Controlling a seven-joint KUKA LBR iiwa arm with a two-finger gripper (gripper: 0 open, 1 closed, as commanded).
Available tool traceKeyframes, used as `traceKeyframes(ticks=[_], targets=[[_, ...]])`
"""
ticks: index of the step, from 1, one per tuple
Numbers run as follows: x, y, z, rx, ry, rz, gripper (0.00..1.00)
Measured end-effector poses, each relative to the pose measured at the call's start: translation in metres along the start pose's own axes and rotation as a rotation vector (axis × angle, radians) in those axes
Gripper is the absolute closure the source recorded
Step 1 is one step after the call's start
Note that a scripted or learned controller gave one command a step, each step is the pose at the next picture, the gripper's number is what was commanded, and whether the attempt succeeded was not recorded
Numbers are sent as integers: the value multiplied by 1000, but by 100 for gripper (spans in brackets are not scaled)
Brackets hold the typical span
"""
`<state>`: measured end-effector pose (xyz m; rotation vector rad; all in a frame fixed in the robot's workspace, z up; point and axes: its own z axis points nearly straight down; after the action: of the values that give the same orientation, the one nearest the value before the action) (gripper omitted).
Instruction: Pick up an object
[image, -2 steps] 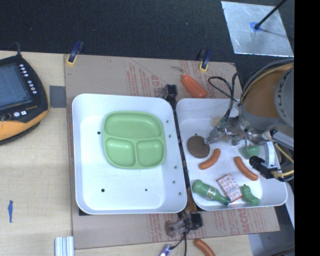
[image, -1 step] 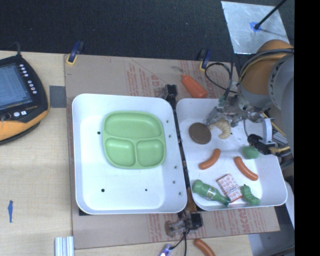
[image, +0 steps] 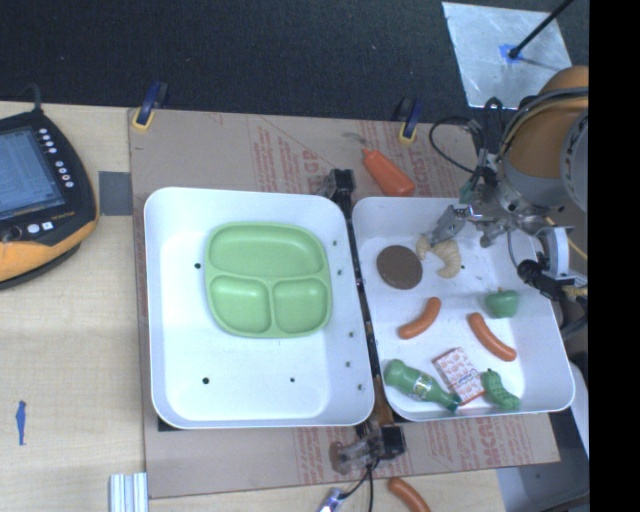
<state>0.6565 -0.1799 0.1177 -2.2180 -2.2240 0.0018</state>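
Note:
The right white bin (image: 560, 345) holds several toy foods. A pale croissant-shaped piece (image: 449, 260) lies near its back edge, next to a brown round patty (image: 399, 267). Two orange sausages (image: 419, 317) (image: 491, 336) lie mid-bin, with a green pepper (image: 502, 302) near the right wall. At the front are a green bottle (image: 420, 385), a red-and-white packet (image: 459, 371) and a small green piece (image: 501, 391). My gripper (image: 445, 228) reaches in from the upper right, low over the back of this bin, just above the croissant piece. Nothing is visibly held.
The left white bin (image: 170, 330) holds a green divided plate (image: 268, 277). An orange carrot (image: 387, 172) lies on the cardboard behind the bins, and another sausage (image: 410, 493) lies in front. A teach pendant (image: 40, 195) sits at far left. Cables hang near the wrist (image: 530, 160).

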Motion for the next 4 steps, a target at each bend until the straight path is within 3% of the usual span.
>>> traceKeyframes(ticks=[1, 2, 3, 4], targets=[[38, -74, -22, 3, 0, -1, 0], [68, -105, 13, 3, 0, -2, 0], [67, -105, 3, 4, -2, -5, 100], [36, -111, 26, 4, -1, -2, 100]])
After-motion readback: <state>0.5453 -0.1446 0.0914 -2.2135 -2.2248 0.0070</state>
